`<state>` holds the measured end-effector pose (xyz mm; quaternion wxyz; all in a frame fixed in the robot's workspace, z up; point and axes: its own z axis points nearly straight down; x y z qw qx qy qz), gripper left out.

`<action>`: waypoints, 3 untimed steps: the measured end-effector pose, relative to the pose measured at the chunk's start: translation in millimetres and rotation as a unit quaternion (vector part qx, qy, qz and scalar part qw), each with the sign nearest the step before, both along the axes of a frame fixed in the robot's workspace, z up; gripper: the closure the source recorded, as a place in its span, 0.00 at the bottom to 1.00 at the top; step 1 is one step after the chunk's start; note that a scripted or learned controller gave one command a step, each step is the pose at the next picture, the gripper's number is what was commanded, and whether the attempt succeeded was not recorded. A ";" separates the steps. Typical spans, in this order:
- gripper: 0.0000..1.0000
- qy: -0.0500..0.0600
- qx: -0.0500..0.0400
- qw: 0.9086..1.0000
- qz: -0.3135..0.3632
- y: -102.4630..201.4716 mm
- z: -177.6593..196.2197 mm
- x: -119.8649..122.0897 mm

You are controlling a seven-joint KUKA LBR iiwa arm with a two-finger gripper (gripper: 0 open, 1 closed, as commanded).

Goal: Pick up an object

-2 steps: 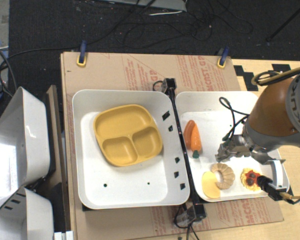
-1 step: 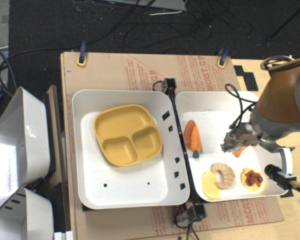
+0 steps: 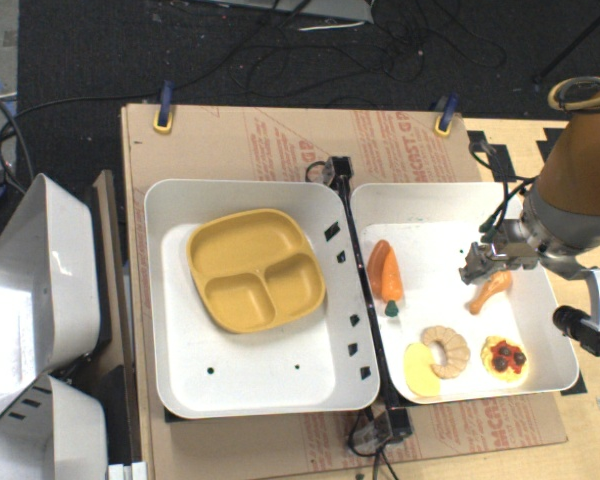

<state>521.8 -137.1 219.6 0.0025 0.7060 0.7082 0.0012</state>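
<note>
In the right bin, my gripper hangs low at the right side, reaching in from the right. A small orange curved piece lies directly below and in front of it, touching or nearly touching its tip. An orange carrot with a green end lies at the bin's left side. A beige ring-shaped pastry rests partly on a pale yellow disc at the front. A small tart with red and dark berries sits at the front right.
The left bin holds a yellow divided plate. A black divider with clips runs between the bins. The grey and orange arm covers the right bin's right edge. White containers stand to the left of the bench.
</note>
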 end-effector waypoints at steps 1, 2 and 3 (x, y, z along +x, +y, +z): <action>1.00 0.000 0.000 1.000 0.000 -10.3 49.4 0.8; 1.00 0.003 0.002 1.000 0.002 45.6 44.9 -13.1; 1.00 0.004 0.002 1.000 0.002 92.9 40.6 -23.6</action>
